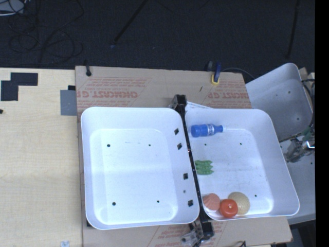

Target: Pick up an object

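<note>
Blue bottle [206,130] near right bin's [277,153] far rim.

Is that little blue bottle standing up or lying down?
Lying down. The small blue plastic bottle lies on its side at the far end of the right white bin.

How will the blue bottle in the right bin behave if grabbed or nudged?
The blue bottle lies on its side near the right bin's far wall, so it will probably roll if nudged across its axis. It looks like smooth plastic, so likely light and a bit slippery. The round body may squirt out of a pinch.
</note>
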Robot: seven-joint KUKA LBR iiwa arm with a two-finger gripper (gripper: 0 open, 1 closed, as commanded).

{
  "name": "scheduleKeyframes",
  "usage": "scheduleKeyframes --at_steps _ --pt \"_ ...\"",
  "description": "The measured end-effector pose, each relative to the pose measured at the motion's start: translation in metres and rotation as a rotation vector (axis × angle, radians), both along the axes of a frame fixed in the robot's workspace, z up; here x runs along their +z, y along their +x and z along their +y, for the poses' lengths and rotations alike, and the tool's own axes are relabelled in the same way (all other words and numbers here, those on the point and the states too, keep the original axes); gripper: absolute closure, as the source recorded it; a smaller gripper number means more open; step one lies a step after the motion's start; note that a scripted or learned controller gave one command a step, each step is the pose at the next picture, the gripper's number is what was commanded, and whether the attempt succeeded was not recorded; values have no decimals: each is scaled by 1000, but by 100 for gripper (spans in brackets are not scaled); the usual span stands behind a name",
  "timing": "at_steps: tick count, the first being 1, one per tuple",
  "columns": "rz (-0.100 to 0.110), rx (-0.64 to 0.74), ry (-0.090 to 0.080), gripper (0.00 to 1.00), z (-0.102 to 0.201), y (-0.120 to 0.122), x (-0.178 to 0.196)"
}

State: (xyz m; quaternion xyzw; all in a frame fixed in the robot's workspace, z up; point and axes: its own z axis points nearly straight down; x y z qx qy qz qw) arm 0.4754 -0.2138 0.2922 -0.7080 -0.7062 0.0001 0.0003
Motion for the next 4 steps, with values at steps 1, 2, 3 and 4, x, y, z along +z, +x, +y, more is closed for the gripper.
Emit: scheduleKeyframes --at_steps 1,2,3,4 --pt "3 1 1 100 1 0 -16" --pt "0 1 0 100 0 0 -9" --pt "-4 4 -2 100 0 1 45" --pt "-13 5 -6 100 0 1 168"
